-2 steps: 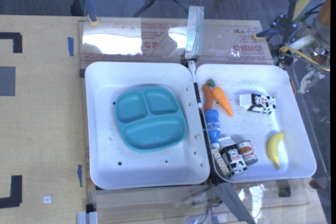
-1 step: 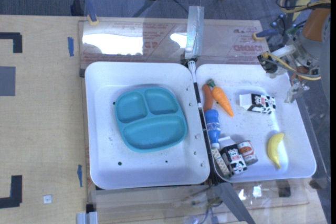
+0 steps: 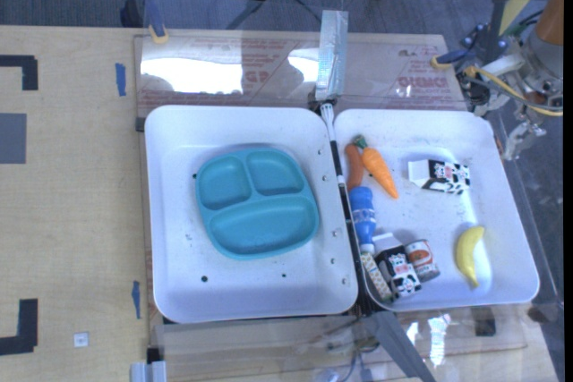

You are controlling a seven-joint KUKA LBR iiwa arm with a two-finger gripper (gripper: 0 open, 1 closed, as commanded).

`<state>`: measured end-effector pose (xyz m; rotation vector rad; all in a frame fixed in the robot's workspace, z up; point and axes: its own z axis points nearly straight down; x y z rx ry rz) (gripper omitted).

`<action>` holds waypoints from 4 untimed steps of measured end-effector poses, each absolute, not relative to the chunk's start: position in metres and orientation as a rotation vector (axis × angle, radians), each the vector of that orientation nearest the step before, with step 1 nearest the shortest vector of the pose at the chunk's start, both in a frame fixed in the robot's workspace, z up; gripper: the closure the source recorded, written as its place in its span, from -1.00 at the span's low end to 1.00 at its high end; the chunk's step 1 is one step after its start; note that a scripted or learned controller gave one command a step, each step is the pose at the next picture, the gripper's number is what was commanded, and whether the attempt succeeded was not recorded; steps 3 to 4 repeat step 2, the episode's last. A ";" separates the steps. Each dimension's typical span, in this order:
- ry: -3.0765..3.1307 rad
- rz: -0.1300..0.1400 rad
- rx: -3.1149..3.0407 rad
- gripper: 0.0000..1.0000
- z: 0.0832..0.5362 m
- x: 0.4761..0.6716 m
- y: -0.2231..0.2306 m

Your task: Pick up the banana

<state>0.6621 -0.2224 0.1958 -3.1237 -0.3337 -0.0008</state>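
The curved yellow banana (image 3: 471, 255) lies near the front right corner of the right shallow white bin (image 3: 501, 165). The fingers (image 3: 522, 139) hang well apart from it beyond the bin's right rim; their spread cannot be told.

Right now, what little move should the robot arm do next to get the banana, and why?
Probably swing the gripper down the picture and inward over the right bin until it is above the banana. The gripper sits by the bin's far right edge, apart from the banana, which lies untouched near the bin's near right corner, with bare floor around it.
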 end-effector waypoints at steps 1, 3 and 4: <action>-0.323 0.005 -3.122 -1.00 0.125 0.661 -0.220; -0.393 -0.001 -3.117 -1.00 0.221 0.657 -0.223; -0.393 -0.001 -3.117 -1.00 0.221 0.657 -0.223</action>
